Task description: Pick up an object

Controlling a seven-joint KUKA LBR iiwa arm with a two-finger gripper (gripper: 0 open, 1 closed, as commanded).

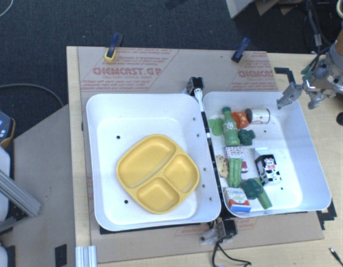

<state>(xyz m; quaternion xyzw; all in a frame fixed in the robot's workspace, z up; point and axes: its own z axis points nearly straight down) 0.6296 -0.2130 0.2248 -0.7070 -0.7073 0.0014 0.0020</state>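
My gripper (300, 99) hangs over the far right corner of the right bin (305, 149), with its fingers spread and nothing between them. The bin's objects lie to its left and nearer the camera. A white can with a red end (259, 116) is the closest, beside a green bottle (230, 128). Further toward the front are a black-and-white cow toy (268, 169), a long green piece (234, 172), a dark green piece (255, 191) and a small carton (237, 199).
The left bin (104, 127) holds a yellow divided plate (157, 173). A black divider rail (205, 128) runs between the bins. Two clamps (112, 47) (240, 50) grip the board's far edge. The right half of the right bin is bare white floor.
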